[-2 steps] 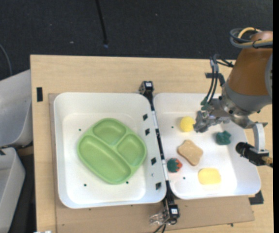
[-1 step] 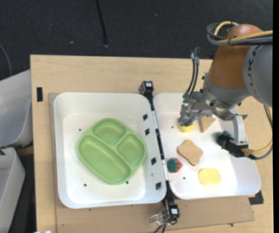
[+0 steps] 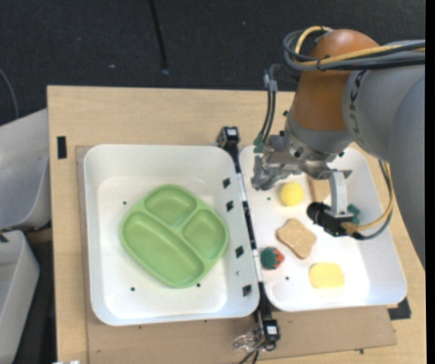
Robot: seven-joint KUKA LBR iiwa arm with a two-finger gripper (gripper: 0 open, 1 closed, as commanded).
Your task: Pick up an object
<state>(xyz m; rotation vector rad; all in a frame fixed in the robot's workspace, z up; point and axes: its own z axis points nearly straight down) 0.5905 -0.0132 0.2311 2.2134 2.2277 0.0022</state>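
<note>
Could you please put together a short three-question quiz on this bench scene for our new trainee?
1. True or false: the green divided plate lies in the same bin as the toast slice.
2. Which item lies nearest the gripper? A) yellow ball B) yellow block C) green-and-red toy
3. How many compartments does the plate have?

Key: 1 false, as the plate is in the left bin and the toast in the right bin; 2 A; 3 three.

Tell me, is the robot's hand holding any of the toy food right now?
It cannot be told. The hand hangs just over the yellow ball in the right bin, but the wrist hides what lies under it.
</note>
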